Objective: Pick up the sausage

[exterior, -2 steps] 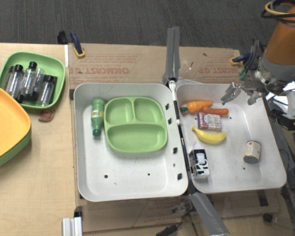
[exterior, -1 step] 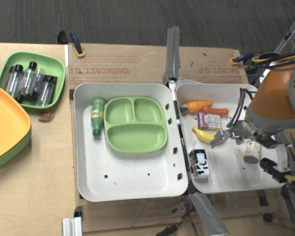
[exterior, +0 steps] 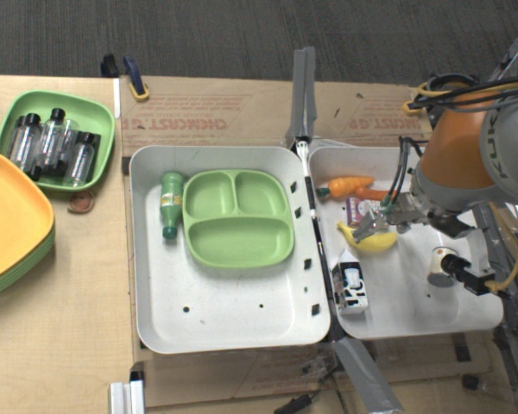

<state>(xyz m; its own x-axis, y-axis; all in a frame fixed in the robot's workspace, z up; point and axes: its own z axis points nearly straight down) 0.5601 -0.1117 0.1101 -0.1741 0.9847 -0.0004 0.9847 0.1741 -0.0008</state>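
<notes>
- the two-finger gripper (exterior: 373, 224) is seen low in the right white bin (exterior: 414, 313), its tips just above the yellow banana-shaped toy (exterior: 373, 241); whether the fingers are spread or closed cannot be told.
- the grey arm with the orange band (exterior: 453, 149) is seen reaching in from the right, over the bin's far right part.
- a slim reddish sausage-like piece (exterior: 371, 194) is seen just behind the gripper, beside the orange carrot toy (exterior: 349, 184); it is not held.
- a purple packet (exterior: 359, 208) is partly hidden near the gripper.
- a small black-and-white box (exterior: 350, 285) lies by the bin's left wall.
- in the left white bin (exterior: 224, 317) a green divided plate (exterior: 238, 217) and a green bottle (exterior: 171, 203) are set side by side.
</notes>
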